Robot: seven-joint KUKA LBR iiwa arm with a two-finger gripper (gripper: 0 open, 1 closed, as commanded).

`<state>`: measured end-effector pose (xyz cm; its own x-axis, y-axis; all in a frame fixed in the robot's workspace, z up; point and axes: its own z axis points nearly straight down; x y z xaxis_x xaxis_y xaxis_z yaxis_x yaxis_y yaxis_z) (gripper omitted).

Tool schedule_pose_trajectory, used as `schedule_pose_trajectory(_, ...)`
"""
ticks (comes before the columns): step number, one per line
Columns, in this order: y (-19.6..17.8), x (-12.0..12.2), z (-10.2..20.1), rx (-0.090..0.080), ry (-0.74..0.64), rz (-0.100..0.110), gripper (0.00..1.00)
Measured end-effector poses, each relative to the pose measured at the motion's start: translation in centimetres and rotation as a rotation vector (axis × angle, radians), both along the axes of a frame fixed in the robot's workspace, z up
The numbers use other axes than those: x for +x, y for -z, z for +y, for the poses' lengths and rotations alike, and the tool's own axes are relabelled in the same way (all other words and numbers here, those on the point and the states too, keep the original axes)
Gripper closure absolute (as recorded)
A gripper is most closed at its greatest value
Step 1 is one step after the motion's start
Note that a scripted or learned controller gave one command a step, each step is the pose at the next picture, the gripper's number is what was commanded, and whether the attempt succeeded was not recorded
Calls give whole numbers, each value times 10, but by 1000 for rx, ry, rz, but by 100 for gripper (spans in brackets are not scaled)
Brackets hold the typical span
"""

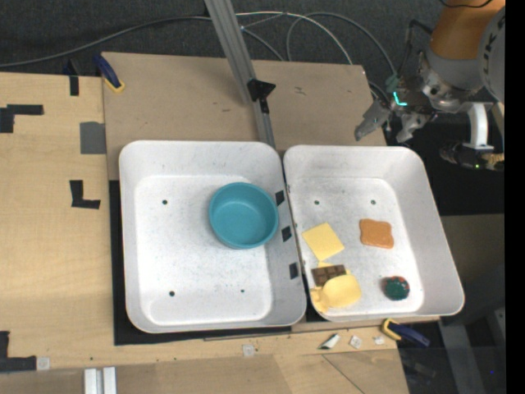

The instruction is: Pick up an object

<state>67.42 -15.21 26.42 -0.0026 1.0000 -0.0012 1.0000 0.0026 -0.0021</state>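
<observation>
Your arm [467, 23] at upper right: an orange band over a grey, rounded wrist housing, a small teal light glowing on its side, and a dark claw [384, 121] with thin grey fingers [367, 124] below.

Robot lab, plywood bench [49, 220], two white bins [131, 220], loose cables [312, 31], metal post [234, 48]

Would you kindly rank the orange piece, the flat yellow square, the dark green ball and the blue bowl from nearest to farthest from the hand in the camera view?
The hand sits above the right bin's far edge.
1. Orange piece, right bin, toward the right.
2. Flat yellow square, right bin, left part.
3. Dark green ball, right bin, near right corner, and blue bowl, left bin: too close to call.
</observation>
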Motion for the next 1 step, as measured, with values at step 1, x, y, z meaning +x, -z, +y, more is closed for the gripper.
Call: schedule_pose_trajectory(1, 55, 6, 9, 1, 0, 4, 0)
